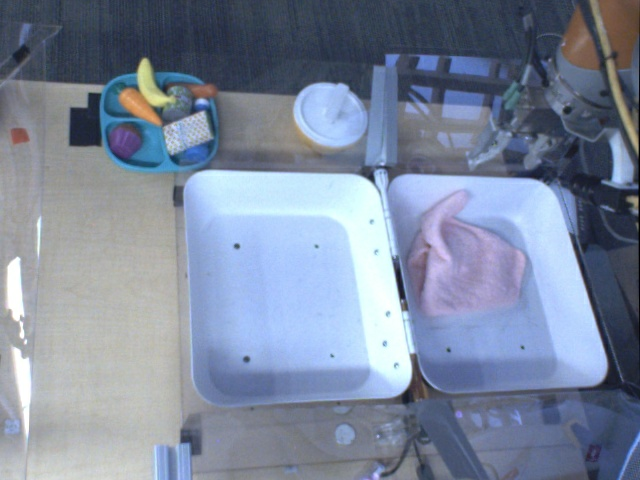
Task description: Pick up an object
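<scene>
A crumpled pink cloth (467,259) lies in the right white bin (560,363), in its middle and toward the back. My gripper (511,152) hangs above the back rim of that bin, up and to the right of the cloth and apart from it. Its fingers are spread open with nothing between them. The orange band of the arm (590,38) shows at the top right corner.
The left white bin (290,368) sits beside the right one. Behind the bins stand a white lidded cup (330,115) and a blue tray (112,154) of toy food. A metal frame (378,108) rises behind the bins' divide.
</scene>
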Controlling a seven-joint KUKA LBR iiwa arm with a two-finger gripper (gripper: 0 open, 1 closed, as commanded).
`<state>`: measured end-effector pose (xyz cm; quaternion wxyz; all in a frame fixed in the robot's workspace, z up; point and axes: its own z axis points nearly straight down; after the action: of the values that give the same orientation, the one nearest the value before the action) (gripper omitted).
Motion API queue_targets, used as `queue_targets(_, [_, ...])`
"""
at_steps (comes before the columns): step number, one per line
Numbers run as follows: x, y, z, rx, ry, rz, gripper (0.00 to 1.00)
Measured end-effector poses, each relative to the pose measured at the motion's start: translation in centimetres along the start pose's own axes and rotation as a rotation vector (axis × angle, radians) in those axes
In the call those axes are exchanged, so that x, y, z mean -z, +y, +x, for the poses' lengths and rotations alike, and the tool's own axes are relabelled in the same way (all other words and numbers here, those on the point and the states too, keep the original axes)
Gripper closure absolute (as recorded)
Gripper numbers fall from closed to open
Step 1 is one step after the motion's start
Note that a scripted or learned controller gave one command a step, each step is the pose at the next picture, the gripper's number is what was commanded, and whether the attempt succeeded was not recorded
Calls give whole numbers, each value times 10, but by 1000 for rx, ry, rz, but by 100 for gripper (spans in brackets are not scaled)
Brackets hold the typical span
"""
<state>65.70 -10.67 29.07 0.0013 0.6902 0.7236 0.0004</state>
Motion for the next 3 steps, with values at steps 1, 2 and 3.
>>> queue_targets(1, [38, -24, 5, -276, 1, -1, 0])
queue_targets(2, [-97, -70, -7, -254, 1, 4, 0])
queue_targets(3, [-100, -97, -31, -51, 2, 1, 0])
